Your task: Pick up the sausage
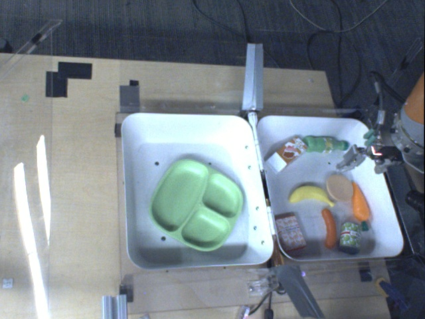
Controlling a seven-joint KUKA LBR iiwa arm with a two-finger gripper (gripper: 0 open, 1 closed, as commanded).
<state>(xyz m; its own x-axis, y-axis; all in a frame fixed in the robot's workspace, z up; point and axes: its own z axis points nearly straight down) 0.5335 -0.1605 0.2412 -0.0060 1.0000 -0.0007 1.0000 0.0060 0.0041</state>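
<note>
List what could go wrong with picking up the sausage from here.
1. The sausage lies tight between the can and the carrot, so the fingers may catch a neighbour instead.
2. The similarly orange carrot could be grabbed by mistake.
3. The gripper sits at the right bin's far edge and must cross the round beige piece.
</note>
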